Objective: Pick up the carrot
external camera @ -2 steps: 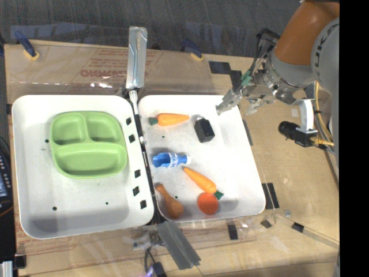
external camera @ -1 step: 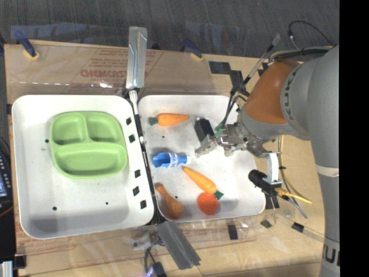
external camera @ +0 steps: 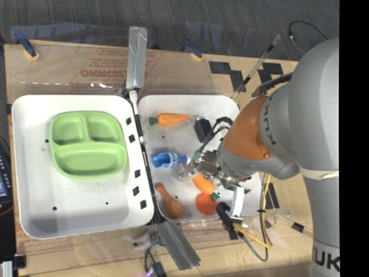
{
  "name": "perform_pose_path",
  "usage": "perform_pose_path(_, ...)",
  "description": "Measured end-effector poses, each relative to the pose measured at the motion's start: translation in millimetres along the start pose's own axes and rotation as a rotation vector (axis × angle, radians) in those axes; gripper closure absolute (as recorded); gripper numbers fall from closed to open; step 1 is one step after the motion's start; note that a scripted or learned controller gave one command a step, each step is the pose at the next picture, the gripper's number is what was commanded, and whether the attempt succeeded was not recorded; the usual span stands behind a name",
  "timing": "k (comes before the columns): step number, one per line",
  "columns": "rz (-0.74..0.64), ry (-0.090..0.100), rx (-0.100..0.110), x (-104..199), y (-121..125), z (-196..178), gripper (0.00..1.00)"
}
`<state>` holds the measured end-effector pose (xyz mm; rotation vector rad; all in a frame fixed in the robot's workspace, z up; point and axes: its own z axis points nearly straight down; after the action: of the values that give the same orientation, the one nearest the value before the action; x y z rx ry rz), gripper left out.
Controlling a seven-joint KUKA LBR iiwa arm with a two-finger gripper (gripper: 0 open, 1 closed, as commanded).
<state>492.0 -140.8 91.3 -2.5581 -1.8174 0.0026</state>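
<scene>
While our gripper (external camera: 199, 167) hangs low over the middle of the right bin (external camera: 230, 105), we cannot tell from this angle how its tool is set, since the wrist and its cables cover it. The carrot (external camera: 172, 119) lies on its side near the top of that bin, leafy end to the left, well apart from where we are working. Just below the gripper sits a second small orange piece (external camera: 203, 184), and under that a round orange fruit (external camera: 205, 203); a blue toy (external camera: 167, 160) lies just to the left, and a brown piece (external camera: 167, 201) rests at the lower left corner. The left bin (external camera: 23, 172) bears a green divided plate (external camera: 89, 143). Our worry is colour: with three orange things close by, we could close on the wrong one. We judge the crowding risky too, since descending here may nudge the blue toy or trap two things at once.
</scene>
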Motion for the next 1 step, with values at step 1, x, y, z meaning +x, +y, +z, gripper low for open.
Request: perform_pose_path(1, -0.004, -0.001, 0.001, -0.5, 0.2, -9.2, 1.0)
